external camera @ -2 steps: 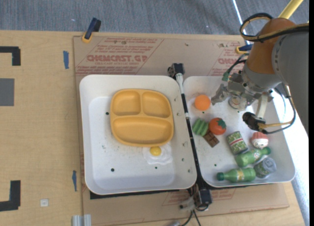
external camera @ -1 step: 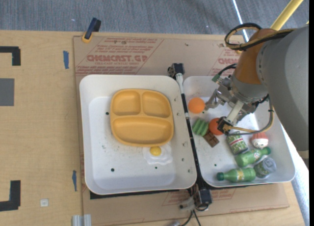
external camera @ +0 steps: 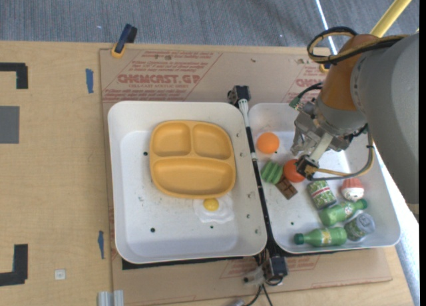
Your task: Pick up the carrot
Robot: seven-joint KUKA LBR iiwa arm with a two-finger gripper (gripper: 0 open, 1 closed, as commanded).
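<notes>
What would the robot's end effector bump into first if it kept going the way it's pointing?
Probably the carrot: the end effector points down and left, its tip right at the orange end. Depth is hard to judge from above.

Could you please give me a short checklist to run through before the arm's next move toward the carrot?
1. Carrot located: ok. The carrot, orange with a green leafy end, lies in the right bin.
2. Gripper above target: ok. The gripper hangs right over the carrot's orange end.
3. Carrot between the fingers: cannot tell from this slanted view.
4. Space around the carrot: not ok. A brown block touches it, and the orange ball and a can sit close by.
5. Left bin out of the way: ok. The yellow tray and fried egg lie apart from the arm.
</notes>
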